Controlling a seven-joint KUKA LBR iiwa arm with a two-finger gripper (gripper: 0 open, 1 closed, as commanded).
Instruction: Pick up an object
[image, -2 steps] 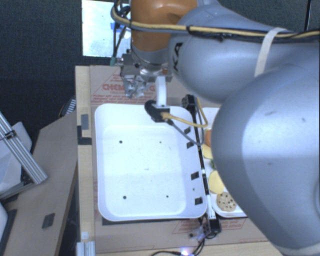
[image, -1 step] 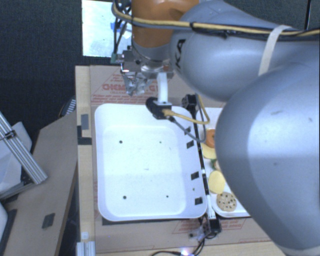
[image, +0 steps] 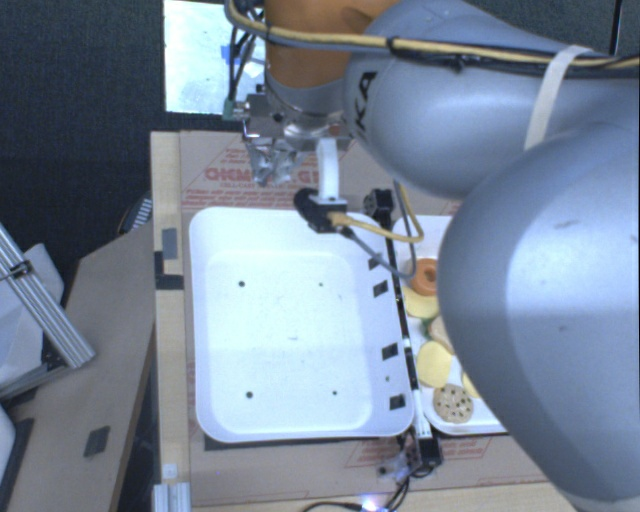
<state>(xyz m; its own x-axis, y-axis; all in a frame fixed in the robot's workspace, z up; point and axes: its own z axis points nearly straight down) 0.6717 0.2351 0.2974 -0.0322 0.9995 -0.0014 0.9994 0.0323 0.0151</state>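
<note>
Objects: several small flat food-like pieces lie in the right bin (image: 425, 232), mostly hidden by the arm (image: 520, 200). An orange round piece (image: 426, 276) sits near the divider, a pale green slice (image: 421, 305) just below it, a yellow oval (image: 434, 363) further down, and a tan cookie with dark chips (image: 453, 404) nearest the camera.
Gripper: the gripper (image: 272, 168) hangs above the cardboard (image: 215, 170) beyond the left bin's far rim; whether its fingers are spread or closed cannot be told (blurred metal), and nothing is seen between them.
Left bin: the left bin (image: 215, 300) is shallow, white, with four dark dots on its floor.
Table: brown cardboard with red print covers the table under both bins.
Room: dark wall behind; a metal rail (image: 40, 315) at left.
</note>
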